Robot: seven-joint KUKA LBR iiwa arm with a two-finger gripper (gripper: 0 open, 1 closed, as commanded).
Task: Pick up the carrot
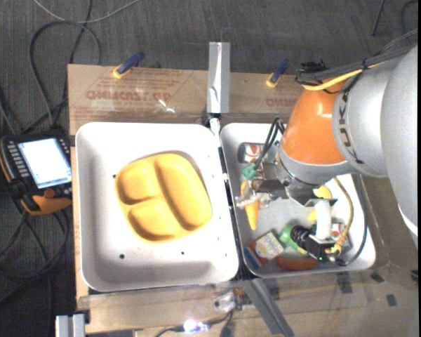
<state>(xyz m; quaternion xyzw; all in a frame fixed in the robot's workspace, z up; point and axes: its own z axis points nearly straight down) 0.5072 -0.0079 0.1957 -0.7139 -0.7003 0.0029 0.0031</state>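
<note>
One carrot (252,213) lies at the left side of the right bin (365,255), just under the claw (256,192), so this looks like the reach-and-grasp step; whether the claw is spread or pinching I cannot tell, and next comes a firm close and lift.

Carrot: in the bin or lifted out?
In. The carrot lies in the right bin at its left wall, below the gripper.

We find the right bin (365,258) crowded: toys pack its near end and the arm (316,139) covers its middle. The left bin (91,209) offers room around the yellow tray (165,195).
</note>
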